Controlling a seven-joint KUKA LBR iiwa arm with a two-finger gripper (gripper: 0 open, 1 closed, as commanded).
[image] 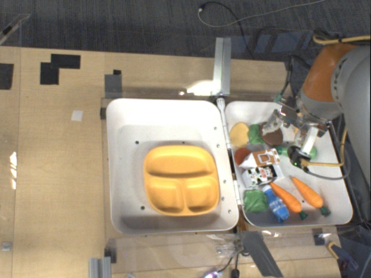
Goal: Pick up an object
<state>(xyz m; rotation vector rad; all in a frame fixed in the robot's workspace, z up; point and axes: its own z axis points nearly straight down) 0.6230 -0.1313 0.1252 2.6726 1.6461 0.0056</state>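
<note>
The right bin (342,213) holds a jumble of small objects. Among them are a yellow round piece (239,133), a green lump (255,134), a brown piece (271,137), a white printed carton (261,168), a blue bottle (277,204) and two orange carrots (286,197) (307,192). My gripper (290,133) hangs low over the bin's back right part, open. Its left finger is just above the brown piece, and nothing is visibly held between the fingers.
The left bin (124,126) holds a yellow compartment tray (181,178). A metal divider post (222,68) stands between the bins at the back. A cable (324,165) loops over the right bin's right side. The arm's orange band (324,77) rises at the far right.
</note>
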